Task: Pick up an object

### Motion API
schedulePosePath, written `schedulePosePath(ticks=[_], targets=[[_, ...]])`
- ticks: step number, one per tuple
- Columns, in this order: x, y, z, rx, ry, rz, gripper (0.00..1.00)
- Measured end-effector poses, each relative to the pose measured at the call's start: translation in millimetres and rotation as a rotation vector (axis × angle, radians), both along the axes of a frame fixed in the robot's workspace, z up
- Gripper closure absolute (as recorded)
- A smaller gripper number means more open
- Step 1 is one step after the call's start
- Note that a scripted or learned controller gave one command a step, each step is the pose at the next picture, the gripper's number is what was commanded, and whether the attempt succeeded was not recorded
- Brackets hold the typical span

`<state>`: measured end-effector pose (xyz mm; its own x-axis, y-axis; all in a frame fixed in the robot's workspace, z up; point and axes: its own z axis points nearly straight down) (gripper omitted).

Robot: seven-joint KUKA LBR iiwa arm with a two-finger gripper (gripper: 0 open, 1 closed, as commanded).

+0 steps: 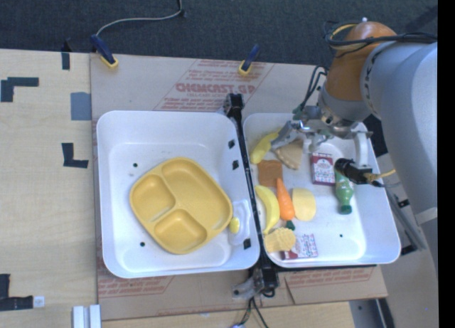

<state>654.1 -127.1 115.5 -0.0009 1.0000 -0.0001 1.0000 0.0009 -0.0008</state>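
Note:
My gripper (298, 136) hangs low over the back of the right bin (370, 245), with the arm reaching in from the right. Its jaws stand open with nothing between them. Just below it lies a tan bread slice (289, 156), and a small yellow banana piece (261, 146) is to its left. A red box (323, 169) lies right of the bread. Further forward are a brown square (269, 171), an orange carrot (285, 200), a banana (269, 207), a pale yellow piece (305, 204) and a green bottle (344, 194).
The left bin (117, 134) holds a yellow divided plate (181, 204). A corn cob (279, 239) and a small printed packet (307, 245) lie near the right bin's front wall. The divider between the bins (244, 163) runs just left of the food pile.

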Motion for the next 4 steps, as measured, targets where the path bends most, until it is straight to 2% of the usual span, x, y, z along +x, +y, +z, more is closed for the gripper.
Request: schedulePosePath(ticks=[1,2,3,4], targets=[[10,10,-29,-0.007,0.022,0.001,0.00],[15,-23,94,-0.002,-0.004,0.000,0.00],[-47,-24,45,0.000,0.002,0.000,0.00],[-29,-69,-16,-0.003,-0.005,-0.002,0.00]])
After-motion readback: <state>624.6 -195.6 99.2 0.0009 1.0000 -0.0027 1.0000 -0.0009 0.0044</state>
